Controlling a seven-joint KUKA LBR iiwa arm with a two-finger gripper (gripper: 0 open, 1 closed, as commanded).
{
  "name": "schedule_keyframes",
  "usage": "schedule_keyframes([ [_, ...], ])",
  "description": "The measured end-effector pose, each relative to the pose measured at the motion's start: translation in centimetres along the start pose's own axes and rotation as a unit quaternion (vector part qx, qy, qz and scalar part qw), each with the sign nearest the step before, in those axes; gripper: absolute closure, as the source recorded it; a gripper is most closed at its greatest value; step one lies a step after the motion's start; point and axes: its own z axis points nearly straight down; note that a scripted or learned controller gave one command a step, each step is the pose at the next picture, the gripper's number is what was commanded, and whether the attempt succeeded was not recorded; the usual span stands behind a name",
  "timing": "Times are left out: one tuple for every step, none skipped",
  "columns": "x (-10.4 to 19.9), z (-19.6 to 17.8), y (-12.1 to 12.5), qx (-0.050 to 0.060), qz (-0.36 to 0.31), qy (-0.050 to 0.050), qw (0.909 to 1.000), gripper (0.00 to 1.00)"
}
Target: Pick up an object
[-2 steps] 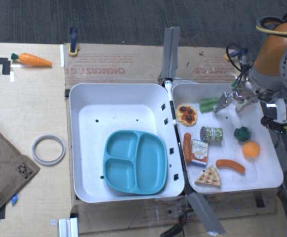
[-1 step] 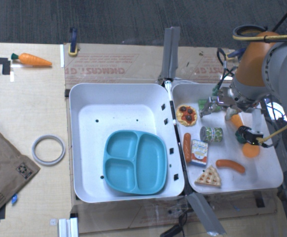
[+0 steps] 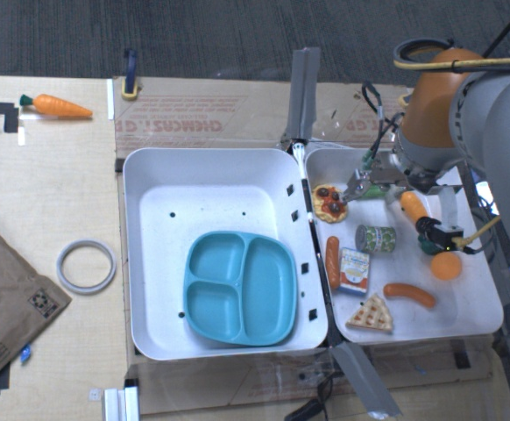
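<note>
Mostly small toy foods fill the right bin [image 3: 492, 310], a shallow white tray with glossy moulded walls: a round pizza [image 3: 329, 204] with red dots at its left wall, a slim red sausage [image 3: 332, 262] just below it, a dark green can [image 3: 377, 239] lying on its side, a small printed carton [image 3: 354, 271], a ridged triangular waffle [image 3: 370, 315], a second sausage [image 3: 409, 295] lying across the floor, a smooth orange ball [image 3: 446, 267], and an orange carrot [image 3: 413, 209] with a dark green top. The gripper [image 3: 366, 182] sits low over the bin's upper part, just right of the pizza and above the can; whether it is open, closed or touching anything cannot be told, and nothing is visibly held. Behind it rises the arm [image 3: 492, 112], smooth grey with an orange band. The left bin [image 3: 150, 235] holds a teal plate [image 3: 240, 288], matte, rounded, with three compartments. On the bench, another carrot [image 3: 55, 106], a pale ring [image 3: 87, 265] and a cardboard box [image 3: 5, 296] lie well left.
</note>
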Motion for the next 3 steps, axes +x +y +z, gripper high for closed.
schedule_keyframes([
  [-0.4,-3.6,-4.4,0.005,0.089,0.006,0.9960,0.00],
  [-0.7,0.1,-8.0,0.002,-0.012,0.006,0.9999,0.00],
  [-0.8,-0.8,-7.9,0.001,-0.010,0.005,0.9999,1.00],
])
